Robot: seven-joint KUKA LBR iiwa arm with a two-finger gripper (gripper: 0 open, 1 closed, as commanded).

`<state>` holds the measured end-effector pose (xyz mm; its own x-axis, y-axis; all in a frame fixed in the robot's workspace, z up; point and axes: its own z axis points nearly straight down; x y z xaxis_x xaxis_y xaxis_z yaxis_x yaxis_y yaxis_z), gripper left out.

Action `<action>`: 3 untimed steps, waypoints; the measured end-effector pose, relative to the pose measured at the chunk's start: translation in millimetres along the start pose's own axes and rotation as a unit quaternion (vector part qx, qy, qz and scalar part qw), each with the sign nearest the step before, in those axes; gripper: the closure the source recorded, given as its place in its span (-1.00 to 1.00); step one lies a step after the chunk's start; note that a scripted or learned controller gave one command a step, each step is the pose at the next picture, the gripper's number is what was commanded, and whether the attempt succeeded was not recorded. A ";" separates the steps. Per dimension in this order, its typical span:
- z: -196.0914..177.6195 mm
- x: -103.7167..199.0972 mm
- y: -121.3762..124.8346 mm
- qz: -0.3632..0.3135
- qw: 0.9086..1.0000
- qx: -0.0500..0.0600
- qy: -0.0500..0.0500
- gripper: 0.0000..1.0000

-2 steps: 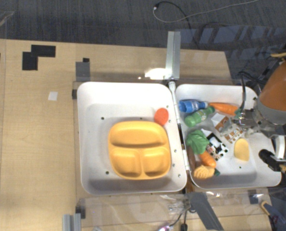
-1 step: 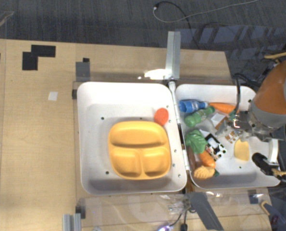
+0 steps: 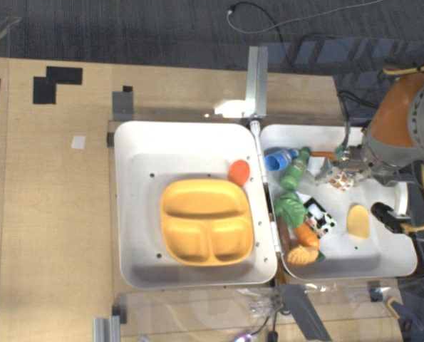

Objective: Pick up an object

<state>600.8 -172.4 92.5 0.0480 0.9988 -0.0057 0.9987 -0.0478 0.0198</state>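
Note:
My gripper [image 3: 342, 168] hangs low over the back middle of the right bin [image 3: 397, 262], reaching in from the right. Directly beneath it is a small brown-and-white patterned thing [image 3: 339, 183]; whether they touch is unclear. To the gripper's left lie a blue bottle [image 3: 275, 161] and a green bottle [image 3: 296, 169]. A pale yellow oval piece [image 3: 358, 221] rests in front of the gripper on the bin floor.
Along the right bin's left wall lie a green leafy toy [image 3: 289, 209], a black-and-white toy [image 3: 319, 219], an orange carrot [image 3: 308, 235] and a yellow-orange piece [image 3: 301, 256]. The left bin [image 3: 137, 191] holds a yellow divided tray [image 3: 207, 219] and an orange-red ball [image 3: 239, 171].

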 end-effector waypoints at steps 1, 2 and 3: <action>-66.6 16.6 -20.4 0.006 1.000 0.007 0.002 -1.00; -16.7 -0.3 7.3 0.064 0.998 0.008 0.002 -1.00; 0.1 30.8 12.7 0.066 0.998 0.001 0.000 -1.00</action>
<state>615.0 -142.2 92.5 0.1798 0.9837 -0.0033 0.9836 -0.1798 0.0178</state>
